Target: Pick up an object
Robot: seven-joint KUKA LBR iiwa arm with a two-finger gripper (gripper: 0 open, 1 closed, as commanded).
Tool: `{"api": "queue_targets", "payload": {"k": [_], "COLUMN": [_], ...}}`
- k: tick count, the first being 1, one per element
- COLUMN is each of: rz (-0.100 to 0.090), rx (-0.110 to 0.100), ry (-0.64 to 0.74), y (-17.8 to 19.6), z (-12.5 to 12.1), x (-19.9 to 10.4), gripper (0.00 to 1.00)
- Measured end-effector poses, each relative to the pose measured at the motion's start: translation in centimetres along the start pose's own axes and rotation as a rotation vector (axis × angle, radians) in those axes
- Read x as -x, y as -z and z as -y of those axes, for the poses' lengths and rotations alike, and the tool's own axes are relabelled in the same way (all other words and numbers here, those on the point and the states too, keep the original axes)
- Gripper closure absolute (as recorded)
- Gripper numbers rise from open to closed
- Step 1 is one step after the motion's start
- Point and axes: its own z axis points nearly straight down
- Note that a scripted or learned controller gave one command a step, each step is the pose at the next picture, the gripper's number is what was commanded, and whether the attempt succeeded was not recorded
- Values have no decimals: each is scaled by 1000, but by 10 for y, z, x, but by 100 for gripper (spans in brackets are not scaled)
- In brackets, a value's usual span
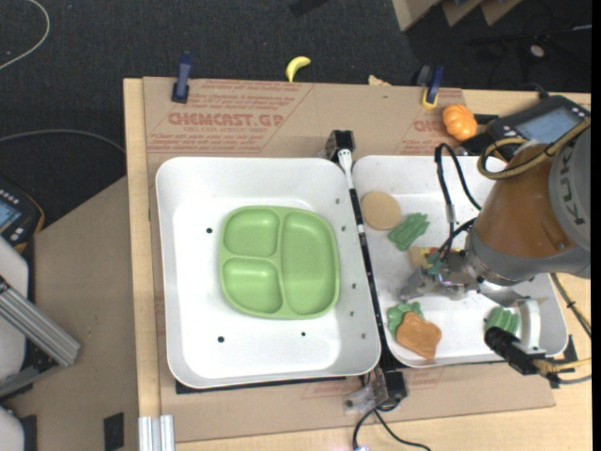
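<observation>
My gripper [416, 284] is low inside the right bin [554, 346], near its middle, with the arm coming in from the right. A tan round object [380, 209] lies at the bin's far left. A green leafy toy [409, 229] lies just beside it. An orange toy [419, 334] rests at the near left, with a small green piece [405, 311] touching its top, just below the gripper. Something small and multicoloured [434, 260] sits right against the gripper's upper side; I cannot tell whether it is held. Another green object [502, 319] lies under the wrist at the near right.
The left bin [188, 346] holds a light green divided plate [279, 261]. A black divider strip [362, 242] runs between the bins. An orange fruit toy [459, 120] and a yellow banana toy [297, 67] lie outside the bins at the back. Clamps hold the cardboard's far edge.
</observation>
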Motion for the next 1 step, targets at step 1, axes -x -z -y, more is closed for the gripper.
{"api": "queue_targets", "payload": {"k": [1], "rz": [6], "rx": [20], "ry": [3], "y": [-1], "z": [-15], "x": [22], "gripper": [0]}}
